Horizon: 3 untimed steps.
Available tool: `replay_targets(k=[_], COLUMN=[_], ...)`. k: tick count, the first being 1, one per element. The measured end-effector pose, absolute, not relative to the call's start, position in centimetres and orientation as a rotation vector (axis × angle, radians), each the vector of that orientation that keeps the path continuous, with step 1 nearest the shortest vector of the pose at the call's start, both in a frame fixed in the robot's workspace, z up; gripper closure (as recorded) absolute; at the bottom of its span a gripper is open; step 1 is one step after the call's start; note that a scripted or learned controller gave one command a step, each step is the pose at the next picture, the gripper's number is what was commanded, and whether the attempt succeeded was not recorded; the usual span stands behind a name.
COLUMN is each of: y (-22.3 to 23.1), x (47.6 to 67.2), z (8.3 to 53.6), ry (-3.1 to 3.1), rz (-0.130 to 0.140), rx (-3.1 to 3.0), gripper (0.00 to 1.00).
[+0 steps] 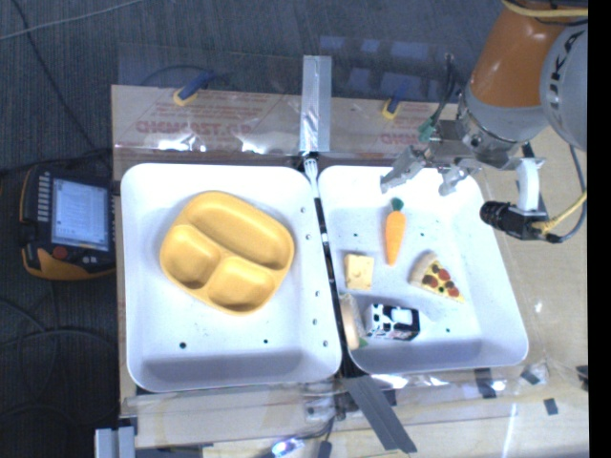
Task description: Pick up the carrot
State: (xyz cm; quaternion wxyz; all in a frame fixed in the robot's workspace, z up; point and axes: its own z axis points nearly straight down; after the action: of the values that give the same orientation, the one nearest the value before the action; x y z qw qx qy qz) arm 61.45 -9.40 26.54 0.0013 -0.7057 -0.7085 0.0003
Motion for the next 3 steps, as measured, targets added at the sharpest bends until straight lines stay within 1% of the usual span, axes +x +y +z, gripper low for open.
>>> replay_targets(k=[1,2,3], y=[-14.5,-17.5,-17.3], x=[61.1,61.1,61.2], z=[13.3,8.9,10.0], ry=[-2.055,-2.110,-2.111], rz=[0.009,-0.008,-0.015], rx=[-2.374,-2.335,-2.334], gripper=[0.00,0.00,1.00])
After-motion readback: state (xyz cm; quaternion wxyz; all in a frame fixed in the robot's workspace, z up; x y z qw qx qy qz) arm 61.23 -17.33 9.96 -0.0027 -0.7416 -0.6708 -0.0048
